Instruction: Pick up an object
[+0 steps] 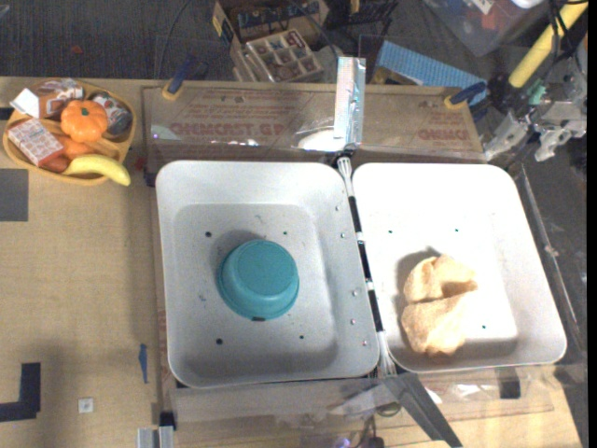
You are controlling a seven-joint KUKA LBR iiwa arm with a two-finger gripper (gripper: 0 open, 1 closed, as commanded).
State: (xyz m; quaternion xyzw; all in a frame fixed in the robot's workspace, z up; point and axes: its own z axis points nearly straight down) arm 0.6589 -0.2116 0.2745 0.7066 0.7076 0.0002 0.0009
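We are seeing little of the arm (546,124): pale grey blocky parts, dark cables trailing, details blurred.

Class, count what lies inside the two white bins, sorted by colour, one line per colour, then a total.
Teal: 1, the upturned bowl in the left bin
Tan: 1, the lumpy soft object in the right bin
Total: 2

The pale pincer (546,124) hangs at the upper right, its details blurred.

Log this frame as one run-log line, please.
left bin: teal bowl, upside down | right bin: tan bread-like item | nothing lifted yet
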